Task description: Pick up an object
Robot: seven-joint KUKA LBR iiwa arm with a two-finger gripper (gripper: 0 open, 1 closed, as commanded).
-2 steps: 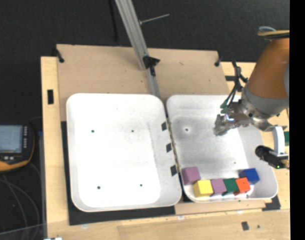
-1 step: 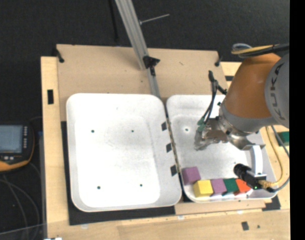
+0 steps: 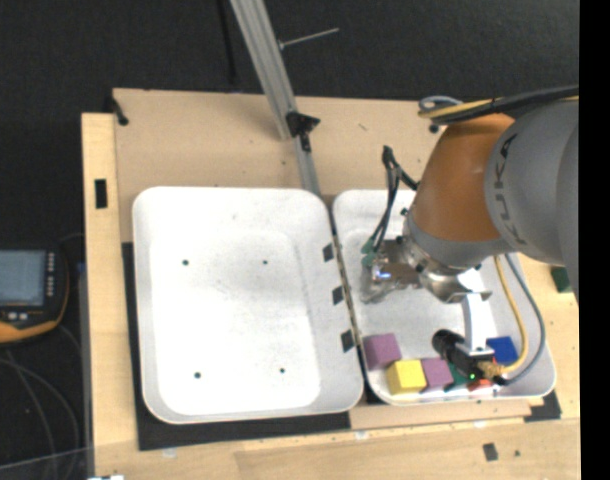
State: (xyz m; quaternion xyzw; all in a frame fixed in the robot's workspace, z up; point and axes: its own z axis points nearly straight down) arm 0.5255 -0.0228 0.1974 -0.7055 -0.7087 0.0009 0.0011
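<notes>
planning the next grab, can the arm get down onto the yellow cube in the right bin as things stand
Probably yes. The small yellow cube lies with its top uncovered near the front wall of the shallow white right bin. Purple blocks crowd it on both sides, so finger room looks tight. The grey arm already hangs over this bin.

Two bins side by side on bench point(image 3: 105, 268); left bin point(image 3: 235, 298) beside right bin point(image 3: 385, 213); blocks point(image 3: 407, 368) clustered in right bin's near end; arm point(image 3: 485, 188) above right bin.
</notes>
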